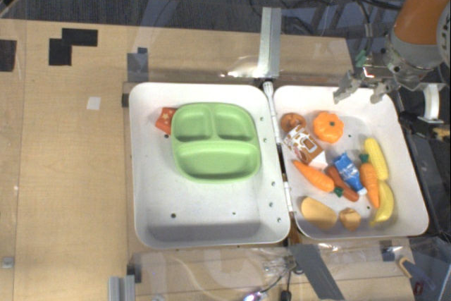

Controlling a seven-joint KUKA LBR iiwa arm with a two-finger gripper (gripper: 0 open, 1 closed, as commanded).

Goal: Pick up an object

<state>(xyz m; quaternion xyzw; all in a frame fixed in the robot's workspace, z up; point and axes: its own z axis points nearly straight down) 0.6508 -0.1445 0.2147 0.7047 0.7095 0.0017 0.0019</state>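
Note:
The right bin [409, 173] holds several toy foods: an orange pumpkin [328, 127], a brown donut [292, 122], a brown-and-white packet [304, 146], a carrot [313, 177], a blue packet [348, 172], a yellow corn cob [377, 157], a banana [385, 204] and two tan bread pieces [318, 211]. My gripper [362, 90] hangs over the bin's far edge, up and right of the pumpkin. Its two fingers are spread apart with nothing between them.
The left bin [151, 173] holds a green divided plate [214, 141] with a small red-orange item [165, 120] at its left edge. A metal post [270, 42] stands behind the seam between the bins. Cables trail at the back right.

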